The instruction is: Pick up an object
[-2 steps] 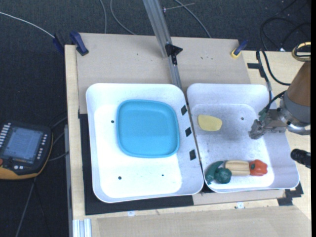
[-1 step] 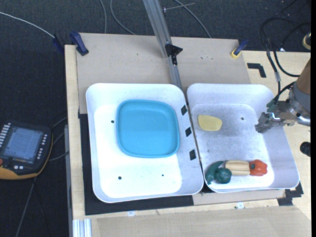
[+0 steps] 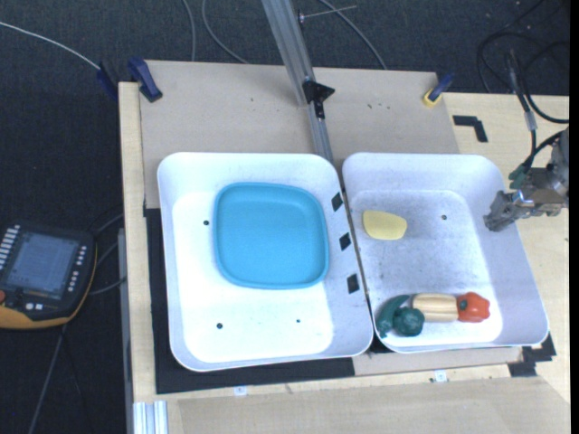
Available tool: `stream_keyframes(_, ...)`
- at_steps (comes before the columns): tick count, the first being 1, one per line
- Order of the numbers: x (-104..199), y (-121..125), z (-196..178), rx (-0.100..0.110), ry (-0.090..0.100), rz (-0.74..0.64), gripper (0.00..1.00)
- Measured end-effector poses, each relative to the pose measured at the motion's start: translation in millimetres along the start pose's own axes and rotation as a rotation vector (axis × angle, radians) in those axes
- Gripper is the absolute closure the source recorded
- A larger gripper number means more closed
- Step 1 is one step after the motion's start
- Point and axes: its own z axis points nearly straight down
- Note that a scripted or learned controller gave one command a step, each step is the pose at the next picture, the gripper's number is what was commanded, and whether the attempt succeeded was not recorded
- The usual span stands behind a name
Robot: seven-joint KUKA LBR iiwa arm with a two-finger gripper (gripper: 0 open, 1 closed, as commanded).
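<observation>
Over at three o'clock, just past the outer rim of the right bin [image 3: 507, 269], my claw [image 3: 503, 213] hangs at the bin's edge with nothing between its tips; whether it is spread or pinched I cannot tell from up here, it is too small and dark. I judge the pick has not begun: I am at the approach, with no object chosen. Candidates lie in the right bin. A yellow piece [image 3: 384, 225], smooth and rounded like a soft wedge, sits toward ten o'clock of that bin, well apart from the rest. Along the six o'clock wall lies a row touching end to end: a dark green lumpy thing [image 3: 401, 320], a tan cylinder [image 3: 435, 308], a glossy red piece [image 3: 473, 307]. The left bin [image 3: 181, 269] holds a shallow blue tray [image 3: 270, 234], smooth plastic with rounded corners. My next move, I think, calls for swinging inward toward nine o'clock and descending over the lone yellow piece, since the crowded row leaves little room.
</observation>
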Motion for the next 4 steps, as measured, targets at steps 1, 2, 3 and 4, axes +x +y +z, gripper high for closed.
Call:
stream_keyframes(1, -0.2, 1.1, -52.9, -0.001, 0.000, 0.000, 1.00)
stream_keyframes(2, 44.5, -8.2, -44.2, 0.004, 0.002, -0.003, 1.00)
stream_keyframes(3, 93.0, -14.4, -44.0, 0.004, 0.002, -0.004, 1.00)
stream_keyframes(4, 143.0, -5.1, -38.3, 0.005, 0.002, -0.005, 1.00)
